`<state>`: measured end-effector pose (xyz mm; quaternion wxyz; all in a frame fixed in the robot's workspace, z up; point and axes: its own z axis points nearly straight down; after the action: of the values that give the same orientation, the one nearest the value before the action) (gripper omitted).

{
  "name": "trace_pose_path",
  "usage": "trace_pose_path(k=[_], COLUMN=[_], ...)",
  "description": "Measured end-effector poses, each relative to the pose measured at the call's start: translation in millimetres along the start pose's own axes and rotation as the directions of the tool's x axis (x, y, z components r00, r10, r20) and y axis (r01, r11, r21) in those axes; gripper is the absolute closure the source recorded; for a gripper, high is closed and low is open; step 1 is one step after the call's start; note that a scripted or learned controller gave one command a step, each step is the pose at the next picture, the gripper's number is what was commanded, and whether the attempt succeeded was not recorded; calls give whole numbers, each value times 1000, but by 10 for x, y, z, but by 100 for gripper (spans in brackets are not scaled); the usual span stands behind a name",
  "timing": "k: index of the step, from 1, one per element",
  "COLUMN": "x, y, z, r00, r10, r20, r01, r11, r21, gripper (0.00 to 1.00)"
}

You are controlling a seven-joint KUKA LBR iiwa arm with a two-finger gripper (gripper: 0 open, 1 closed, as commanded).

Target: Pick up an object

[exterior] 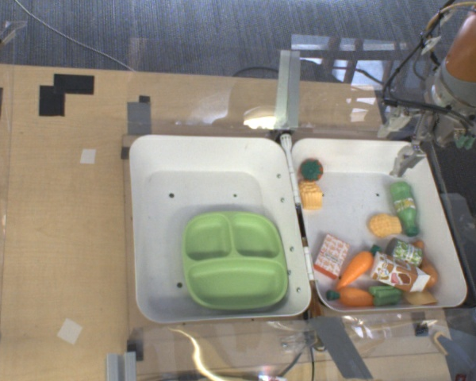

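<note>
My gripper [415, 151] hangs over the back right corner of the right bin [349, 161], open, with nothing between its fingers. Just in front of it lies a green bottle [404, 205], and beside that a yellow corn-like piece [385, 225]. Along the bin's front lie a carrot [355, 268], a red and white box [331, 255], a printed carton [398, 275] and a green vegetable [385, 295]. A dark green round piece [310, 168] and a yellow block [310, 197] sit by the bin's left wall.
The left bin [155, 213] holds a green divided plate [234, 259] in its front half. A metal post [286, 86] rises behind the wall between the two bins. Cables [408, 62] loop beside the arm's orange band [470, 50].
</note>
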<state>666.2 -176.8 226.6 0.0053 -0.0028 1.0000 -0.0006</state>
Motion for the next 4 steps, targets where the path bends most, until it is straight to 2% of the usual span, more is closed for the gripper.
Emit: trace_pose_path(k=[1,2,3,4], x=[245,800,1552,906], y=[-96,322,321,858], z=[1276,1362,1338,1354], r00=[999,1000,1000,967], r10=[-33,-5,10,254], r20=[3,2,6,4], r01=[33,5,-10,-254], r11=[999,1000,1000,967], r21=[1,-1,2,-3], gripper=[0,0,0,0])
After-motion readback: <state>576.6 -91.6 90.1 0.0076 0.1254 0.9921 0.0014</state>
